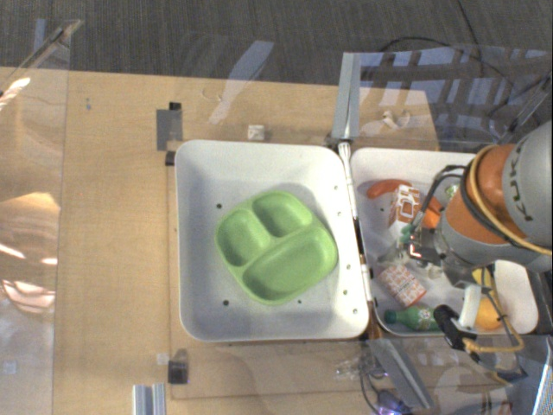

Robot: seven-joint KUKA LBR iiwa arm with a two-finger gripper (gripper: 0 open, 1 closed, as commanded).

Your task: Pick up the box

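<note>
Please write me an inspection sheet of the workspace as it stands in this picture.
Surface: wooden bench bearing two white bins side by side.
Job's things: small red-and-white box in the right bin, beside the arm.
Clutter: green divided plate in the left bin; patterned packet, green bottle, orange-red item.
Grippers: gripper low over the right bin; grip unclear.
Cables: dark cables along the arm.
Surroundings: grey carpet.

Two white bins [186, 232], one green divided plate [275, 245], one green bottle [413, 319].
</note>
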